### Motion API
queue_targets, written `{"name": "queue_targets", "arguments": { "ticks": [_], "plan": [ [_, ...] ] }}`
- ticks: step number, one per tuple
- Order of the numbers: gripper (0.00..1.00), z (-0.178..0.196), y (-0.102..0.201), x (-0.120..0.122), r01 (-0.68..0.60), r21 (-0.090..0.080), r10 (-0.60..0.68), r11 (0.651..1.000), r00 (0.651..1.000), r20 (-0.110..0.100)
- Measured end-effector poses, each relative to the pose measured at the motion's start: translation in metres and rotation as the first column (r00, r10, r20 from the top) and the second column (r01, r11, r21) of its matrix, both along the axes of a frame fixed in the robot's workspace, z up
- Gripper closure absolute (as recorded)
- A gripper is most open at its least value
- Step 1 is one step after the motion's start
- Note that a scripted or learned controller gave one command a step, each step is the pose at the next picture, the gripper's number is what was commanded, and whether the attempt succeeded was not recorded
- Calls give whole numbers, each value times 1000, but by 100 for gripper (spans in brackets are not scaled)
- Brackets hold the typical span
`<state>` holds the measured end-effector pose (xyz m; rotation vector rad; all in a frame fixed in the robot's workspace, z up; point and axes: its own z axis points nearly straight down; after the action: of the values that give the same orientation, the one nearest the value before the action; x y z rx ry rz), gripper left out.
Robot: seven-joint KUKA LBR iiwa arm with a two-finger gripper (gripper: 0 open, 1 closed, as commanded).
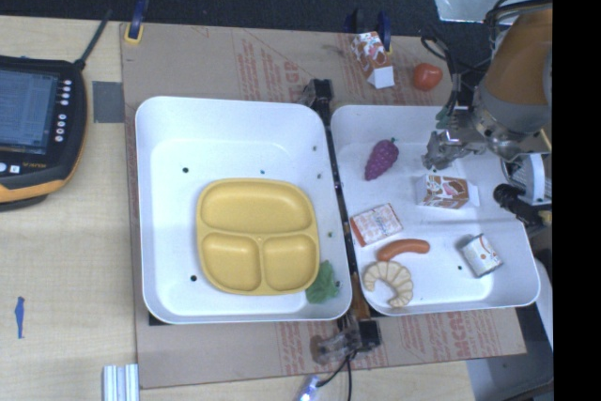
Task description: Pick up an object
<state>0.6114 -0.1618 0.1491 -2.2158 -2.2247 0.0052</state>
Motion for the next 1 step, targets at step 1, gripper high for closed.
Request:
{"name": "queue_targets", "arguments": {
  "ticks": [1],
  "plan": [
    [0,-1,0,0,0,0,0,1000,1000,-1]
  ]
}}
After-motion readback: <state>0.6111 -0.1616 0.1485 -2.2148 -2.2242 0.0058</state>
